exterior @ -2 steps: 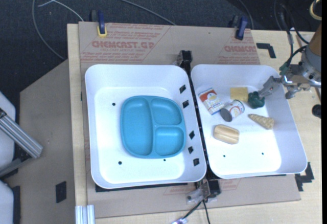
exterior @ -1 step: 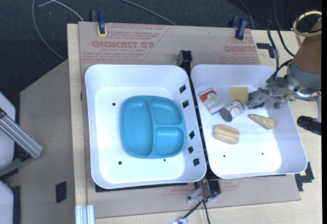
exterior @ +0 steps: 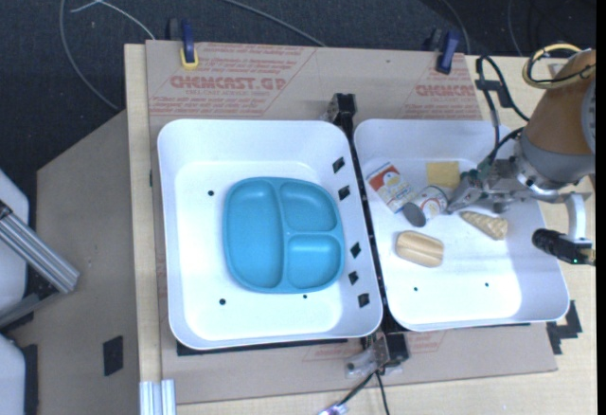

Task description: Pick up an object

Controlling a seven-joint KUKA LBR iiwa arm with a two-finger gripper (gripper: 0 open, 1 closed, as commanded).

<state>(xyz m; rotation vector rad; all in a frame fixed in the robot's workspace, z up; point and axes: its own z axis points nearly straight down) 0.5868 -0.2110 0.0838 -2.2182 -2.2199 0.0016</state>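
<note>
Just the one camera here, fixed up above the bench (exterior: 237,72) and looking down at a slant, so the far edge sits at the top of frame. It's far enough back to fit both white bins side by side, left bin (exterior: 189,290) and right bin (exterior: 473,295), plus dark floor (exterior: 76,53) around the bench. The arm (exterior: 559,129) comes in from the right side.

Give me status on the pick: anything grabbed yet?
Nothing lifted. The gripper is low in the right bin, among the yellow block, small can and wedge. Bread roll and carton lie untouched. Grasp and lift remain.
</note>
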